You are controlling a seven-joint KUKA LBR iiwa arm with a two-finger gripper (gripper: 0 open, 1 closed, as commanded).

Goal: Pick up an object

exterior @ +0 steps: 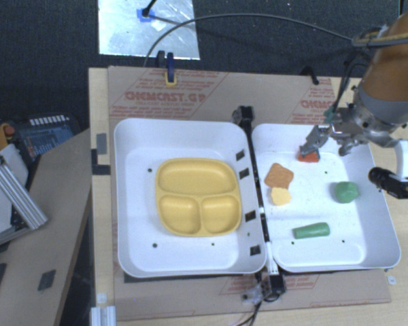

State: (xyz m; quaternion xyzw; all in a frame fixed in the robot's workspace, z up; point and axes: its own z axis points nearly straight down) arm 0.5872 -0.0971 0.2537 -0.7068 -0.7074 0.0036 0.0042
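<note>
My gripper (317, 145) hangs over the right bin (381, 250); whether its fingers are parted or closed, I cannot tell. A small red piece (309, 157) lies directly beneath the tips. Judged light, probably stiff, smooth plastic: pinch across its narrow middle.

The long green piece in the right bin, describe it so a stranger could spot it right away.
Look in the right bin, toward its near edge. The long green piece lies there flat, below the yellow chunk. It is a stretched bar, unlike the rounded green lump.
</note>
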